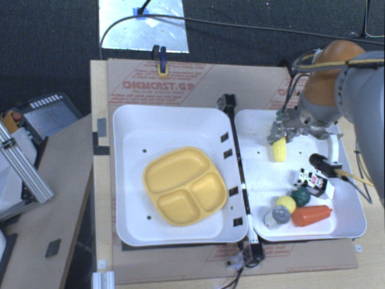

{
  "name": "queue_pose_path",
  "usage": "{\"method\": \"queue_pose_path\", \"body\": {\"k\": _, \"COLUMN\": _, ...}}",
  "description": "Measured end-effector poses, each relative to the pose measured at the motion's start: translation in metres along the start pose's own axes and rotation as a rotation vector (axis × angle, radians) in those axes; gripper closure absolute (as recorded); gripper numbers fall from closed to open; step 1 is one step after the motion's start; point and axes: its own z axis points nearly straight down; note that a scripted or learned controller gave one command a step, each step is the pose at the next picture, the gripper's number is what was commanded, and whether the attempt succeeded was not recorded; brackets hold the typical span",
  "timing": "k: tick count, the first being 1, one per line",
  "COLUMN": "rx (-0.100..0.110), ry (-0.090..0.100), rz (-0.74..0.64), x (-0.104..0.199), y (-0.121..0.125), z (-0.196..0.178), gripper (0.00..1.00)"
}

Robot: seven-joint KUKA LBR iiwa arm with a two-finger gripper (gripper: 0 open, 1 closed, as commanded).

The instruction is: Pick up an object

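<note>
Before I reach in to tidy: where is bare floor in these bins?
Left bin: bare strip behind the yellow tray. Right bin: bare patch between corn and ball. Crowded near the carrot.

light: bright, even, cast from overhead | glare: strong on the metal plate (144, 14) at top, mild sheen on the white bins (129, 131) | shadows: soft and short, seen under the yellow tray (183, 185) | focus: slightly soft throughout, fine print blurred | surround: dark carpet (48, 35) rendered dim
</note>
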Motion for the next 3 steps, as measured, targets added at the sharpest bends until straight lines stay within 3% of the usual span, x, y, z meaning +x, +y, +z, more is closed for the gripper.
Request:
{"method": "queue_pose_path", "body": {"k": 2, "rx": -0.001, "ry": 0.000, "rz": -0.001, "x": 0.006, "y": -0.003, "z": -0.093, "gripper": 1.00}}
{"method": "queue_pose_path", "body": {"k": 3, "rx": -0.003, "ry": 0.000, "rz": -0.002, "x": 0.003, "y": -0.003, "z": -0.158, "gripper": 1.00}}
